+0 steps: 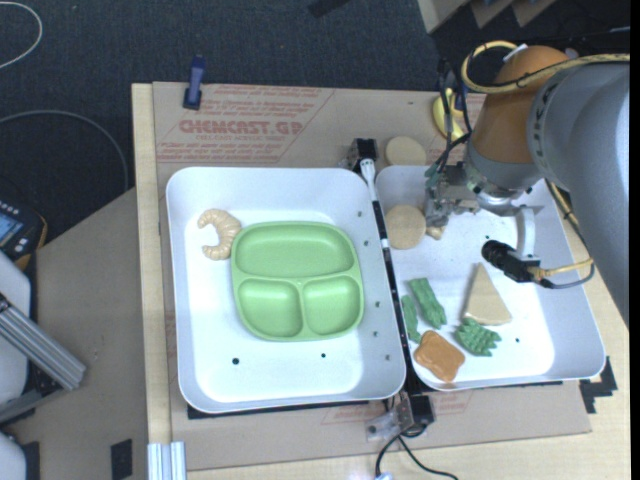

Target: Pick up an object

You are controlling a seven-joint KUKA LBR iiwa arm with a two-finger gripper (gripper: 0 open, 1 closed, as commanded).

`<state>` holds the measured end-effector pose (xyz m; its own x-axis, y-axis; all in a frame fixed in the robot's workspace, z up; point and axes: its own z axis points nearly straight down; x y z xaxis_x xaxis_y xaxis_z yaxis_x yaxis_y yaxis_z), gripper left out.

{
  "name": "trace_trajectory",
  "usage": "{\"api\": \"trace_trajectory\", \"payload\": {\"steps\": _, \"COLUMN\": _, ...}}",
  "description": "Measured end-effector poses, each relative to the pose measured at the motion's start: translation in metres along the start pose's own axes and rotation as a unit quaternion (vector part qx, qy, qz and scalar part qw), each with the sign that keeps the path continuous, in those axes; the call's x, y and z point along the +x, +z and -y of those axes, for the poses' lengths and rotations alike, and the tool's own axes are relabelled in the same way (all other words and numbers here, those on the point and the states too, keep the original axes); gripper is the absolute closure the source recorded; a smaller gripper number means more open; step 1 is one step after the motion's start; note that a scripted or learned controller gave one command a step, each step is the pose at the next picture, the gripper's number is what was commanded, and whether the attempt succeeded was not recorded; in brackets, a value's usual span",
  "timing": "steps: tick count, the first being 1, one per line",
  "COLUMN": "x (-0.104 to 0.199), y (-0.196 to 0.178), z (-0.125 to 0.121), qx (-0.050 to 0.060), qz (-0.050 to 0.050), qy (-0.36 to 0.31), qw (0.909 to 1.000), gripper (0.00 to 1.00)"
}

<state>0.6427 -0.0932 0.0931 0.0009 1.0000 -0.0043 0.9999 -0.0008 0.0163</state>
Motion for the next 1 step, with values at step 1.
{"api": "trace_trajectory", "payload": {"steps": 1, "x": -0.0011, "y": 0.0015, "z": -0.0100, "qx": 0.007, "qz": -0.001, "qy": -0.001, "qw": 1.0000, "gripper": 1.00}}
